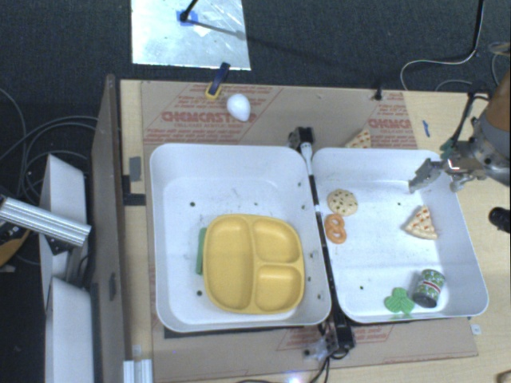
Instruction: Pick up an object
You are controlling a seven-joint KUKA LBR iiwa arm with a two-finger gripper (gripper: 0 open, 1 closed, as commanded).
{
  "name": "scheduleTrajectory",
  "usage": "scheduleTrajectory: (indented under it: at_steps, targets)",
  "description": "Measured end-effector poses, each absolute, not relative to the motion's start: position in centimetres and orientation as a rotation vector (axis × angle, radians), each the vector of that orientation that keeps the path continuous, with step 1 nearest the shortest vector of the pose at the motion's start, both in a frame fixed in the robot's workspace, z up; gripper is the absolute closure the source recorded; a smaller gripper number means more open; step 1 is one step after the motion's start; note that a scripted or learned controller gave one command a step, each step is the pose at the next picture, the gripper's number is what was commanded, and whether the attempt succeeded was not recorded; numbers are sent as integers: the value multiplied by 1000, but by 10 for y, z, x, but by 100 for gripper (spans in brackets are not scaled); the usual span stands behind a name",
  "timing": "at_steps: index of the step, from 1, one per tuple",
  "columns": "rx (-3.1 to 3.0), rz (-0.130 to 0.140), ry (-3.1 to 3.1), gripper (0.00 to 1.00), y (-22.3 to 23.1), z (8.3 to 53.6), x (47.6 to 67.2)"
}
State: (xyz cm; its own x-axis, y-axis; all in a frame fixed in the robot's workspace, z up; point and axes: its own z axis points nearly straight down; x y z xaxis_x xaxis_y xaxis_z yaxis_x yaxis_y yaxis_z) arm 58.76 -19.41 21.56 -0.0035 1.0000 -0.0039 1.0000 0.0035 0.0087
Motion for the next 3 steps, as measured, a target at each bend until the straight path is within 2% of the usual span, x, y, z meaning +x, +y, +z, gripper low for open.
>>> scheduleTrajectory:
  at_steps: [1, 2, 3]
  targets:
    - [2214, 1, 2234, 0, -118, 169, 581]
    - [2210, 5, 2228, 0, -83, 101, 637]
    - [2218, 5, 2222, 0, -97, 86, 646]
